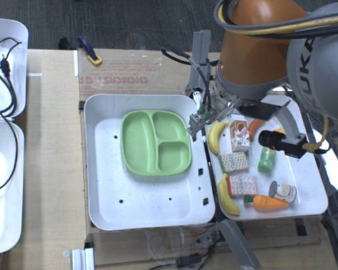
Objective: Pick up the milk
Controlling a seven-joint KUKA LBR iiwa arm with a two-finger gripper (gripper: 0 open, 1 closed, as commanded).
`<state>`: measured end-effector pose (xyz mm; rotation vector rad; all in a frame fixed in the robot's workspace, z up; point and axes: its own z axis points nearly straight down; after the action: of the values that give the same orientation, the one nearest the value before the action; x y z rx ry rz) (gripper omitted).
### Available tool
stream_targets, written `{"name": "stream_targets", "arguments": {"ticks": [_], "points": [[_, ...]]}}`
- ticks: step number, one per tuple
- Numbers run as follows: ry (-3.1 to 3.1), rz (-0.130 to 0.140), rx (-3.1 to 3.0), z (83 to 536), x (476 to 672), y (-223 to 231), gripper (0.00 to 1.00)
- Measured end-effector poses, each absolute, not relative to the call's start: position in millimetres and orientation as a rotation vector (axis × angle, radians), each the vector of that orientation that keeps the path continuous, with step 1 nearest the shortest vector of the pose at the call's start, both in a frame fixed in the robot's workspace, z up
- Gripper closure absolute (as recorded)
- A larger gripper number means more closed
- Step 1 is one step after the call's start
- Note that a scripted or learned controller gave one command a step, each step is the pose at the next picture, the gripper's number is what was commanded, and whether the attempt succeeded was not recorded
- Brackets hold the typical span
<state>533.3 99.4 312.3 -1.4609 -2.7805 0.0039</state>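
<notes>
The milk (239,135) is a small white carton with a red-brown label, standing in the right bin (310,204) near its back left. A yellow banana (214,136) lies just left of it. My gripper (198,118) hangs low over the wall between the two bins, left of the banana and about a carton's width from the milk. Nothing shows in its grasp. The orange-banded wrist looms above the back of the right bin and hides part of it.
The left bin (101,201) holds a green divided plate (155,142). Also in the right bin are two patterned boxes (234,162) (241,185), a green bottle (266,159), a second banana (226,196), a carrot (268,203) and a small can (283,192).
</notes>
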Motion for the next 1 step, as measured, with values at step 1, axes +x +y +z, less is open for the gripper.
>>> {"name": "stream_targets", "arguments": {"ticks": [1], "points": [[-3.011,0.003,-0.891,277.4,494.0,163.2,1.00]]}}
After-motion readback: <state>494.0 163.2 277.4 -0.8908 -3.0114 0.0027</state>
